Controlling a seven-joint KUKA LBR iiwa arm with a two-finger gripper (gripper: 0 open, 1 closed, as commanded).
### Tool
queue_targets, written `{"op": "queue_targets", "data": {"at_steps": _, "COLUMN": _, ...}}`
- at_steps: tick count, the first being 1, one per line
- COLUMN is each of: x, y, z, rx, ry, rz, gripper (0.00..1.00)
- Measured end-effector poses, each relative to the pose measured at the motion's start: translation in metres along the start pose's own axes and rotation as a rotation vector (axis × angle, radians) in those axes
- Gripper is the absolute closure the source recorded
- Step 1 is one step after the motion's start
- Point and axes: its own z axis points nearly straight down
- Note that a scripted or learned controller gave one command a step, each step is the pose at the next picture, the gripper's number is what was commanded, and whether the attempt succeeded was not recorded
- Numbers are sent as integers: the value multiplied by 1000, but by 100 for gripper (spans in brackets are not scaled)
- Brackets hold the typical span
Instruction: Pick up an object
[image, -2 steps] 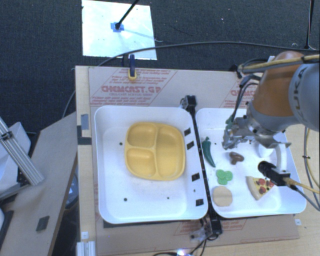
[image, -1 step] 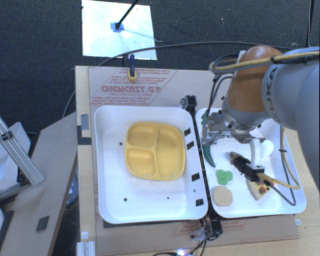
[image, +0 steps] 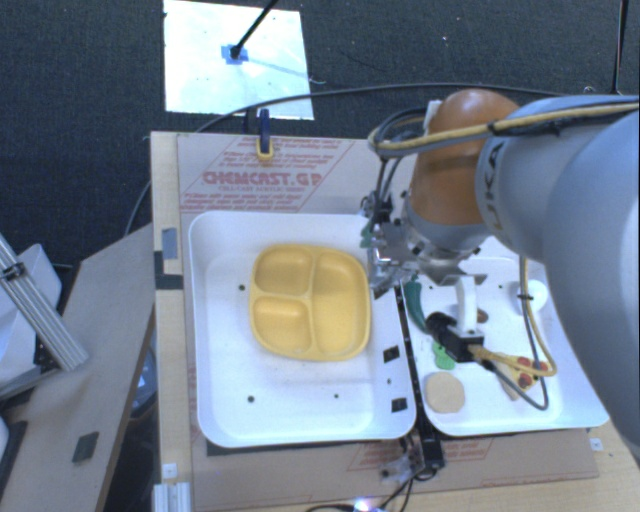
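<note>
Lower right: right bin (image: 575, 405) containing a tan disc (image: 445, 392), a green piece (image: 441, 353) and a yellow-red object (image: 515, 363). Centre: left bin (image: 215, 330) holding a yellow divided plate (image: 308, 302). Above, the gripper (image: 385, 262) at the plate's right edge; finger opening cannot be told

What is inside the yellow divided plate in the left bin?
The yellow divided plate shows three compartments with nothing in them. Its right edge sits beside the gripper, which hides a little of the rim there. What lies beneath the plate is covered.
</note>
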Motion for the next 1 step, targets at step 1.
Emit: {"op": "queue_targets", "data": {"at_steps": 1, "x": 44, "y": 10, "z": -11, "rx": -2, "ry": 0, "rz": 1, "gripper": 100}}
